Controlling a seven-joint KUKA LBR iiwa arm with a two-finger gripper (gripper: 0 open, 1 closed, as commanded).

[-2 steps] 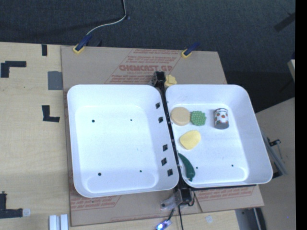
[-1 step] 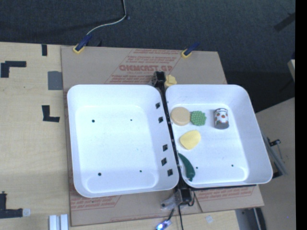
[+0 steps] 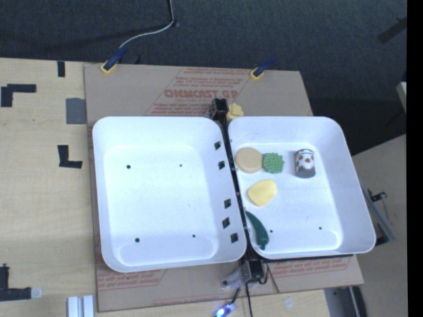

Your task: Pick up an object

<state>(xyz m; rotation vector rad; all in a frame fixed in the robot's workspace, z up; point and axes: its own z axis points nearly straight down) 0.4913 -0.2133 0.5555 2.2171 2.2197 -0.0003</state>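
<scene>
At the near edge of the tabletop (image 3: 39, 243), a small clamp with dark cables (image 3: 246, 276) sits where the two white bins meet. The left bin (image 3: 106, 243) and the right bin (image 3: 350, 236) lie side by side, touching along a seam marked by a row of small black clips (image 3: 228, 203), both resting on a brown cardboard sheet (image 3: 192, 91) with red print. Every loose object lies in the right bin. Nearest is a dark green, leaf-like piece (image 3: 258, 230), lying against the bin's left wall near the seam. Just beyond it is a pale yellow lump (image 3: 262, 192), apart from the green piece. Farther back three things stand in a row across the bin: a round tan disc (image 3: 248, 159) close to the seam, a bumpy green piece (image 3: 273, 162) touching or almost touching the disc's right side, and a small red-and-white can-like object (image 3: 304, 163) a little apart to the right. At the far end of the seam a black fitting with a bit of yellow (image 3: 228, 109) sits beside the bins' rims. Two blue-and-yellow clamps (image 3: 112, 61) grip the far edge of the cardboard, and a white cable (image 3: 155, 28) runs off over the dark floor behind. Whether the claw is released or clenched cannot be told.
</scene>
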